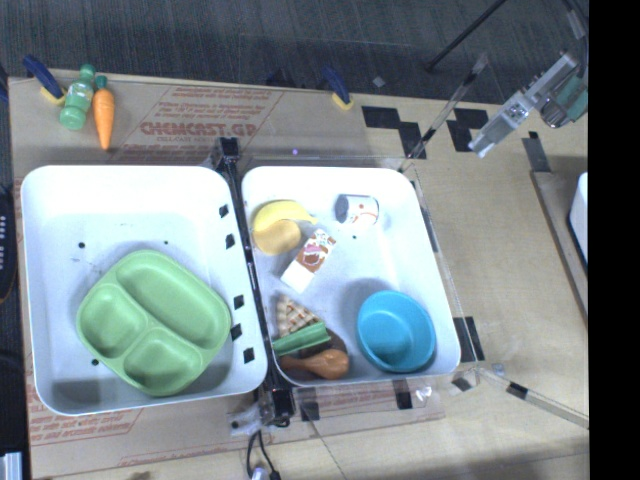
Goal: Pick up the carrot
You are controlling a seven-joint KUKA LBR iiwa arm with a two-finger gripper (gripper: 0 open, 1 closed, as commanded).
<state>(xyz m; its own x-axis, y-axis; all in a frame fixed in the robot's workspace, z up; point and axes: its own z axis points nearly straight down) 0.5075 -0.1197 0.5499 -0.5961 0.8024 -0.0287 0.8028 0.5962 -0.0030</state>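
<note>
Orange tapered carrot (104, 115) w/ green top, lying outside bins on cardboard top left, gripper (482, 144) up top right over bench, well apart, claw state can't tell, smooth green divided tray (152, 320) in left bin (50, 228), glossy blue bowl (396, 332) in right bin (425, 253)

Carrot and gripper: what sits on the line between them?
In the camera view, only bare cardboard, a blue clamp and black markers lie between carrot and gripper.

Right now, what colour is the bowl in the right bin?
Blue: the bowl shows best in the camera view.
</note>
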